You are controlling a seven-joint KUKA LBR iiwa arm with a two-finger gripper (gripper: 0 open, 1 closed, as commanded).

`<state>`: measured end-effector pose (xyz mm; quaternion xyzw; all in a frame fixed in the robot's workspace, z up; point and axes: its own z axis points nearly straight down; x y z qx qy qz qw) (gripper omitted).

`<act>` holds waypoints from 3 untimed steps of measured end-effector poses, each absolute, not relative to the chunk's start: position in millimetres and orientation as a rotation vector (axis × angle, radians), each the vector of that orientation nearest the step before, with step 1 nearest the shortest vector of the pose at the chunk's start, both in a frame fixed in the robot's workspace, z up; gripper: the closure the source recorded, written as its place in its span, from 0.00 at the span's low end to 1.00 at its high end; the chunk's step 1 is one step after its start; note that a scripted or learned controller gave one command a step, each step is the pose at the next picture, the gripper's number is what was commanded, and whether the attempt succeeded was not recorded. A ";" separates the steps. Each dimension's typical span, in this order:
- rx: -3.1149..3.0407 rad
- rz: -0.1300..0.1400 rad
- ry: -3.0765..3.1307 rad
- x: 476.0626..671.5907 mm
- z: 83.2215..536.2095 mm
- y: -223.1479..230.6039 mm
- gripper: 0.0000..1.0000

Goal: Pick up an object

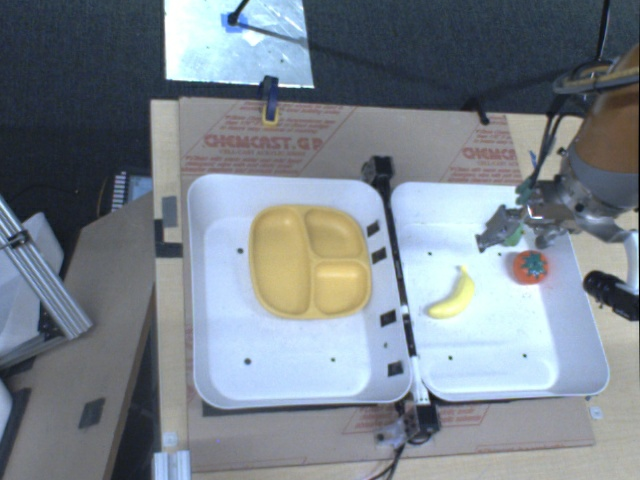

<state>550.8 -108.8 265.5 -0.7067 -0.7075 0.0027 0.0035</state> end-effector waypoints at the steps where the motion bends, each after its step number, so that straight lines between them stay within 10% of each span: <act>1: -2.219 -0.002 -2.226 552.7 270.7 -108.7 0.00; 3: -2.220 0.002 -2.220 552.1 172.4 -96.2 0.00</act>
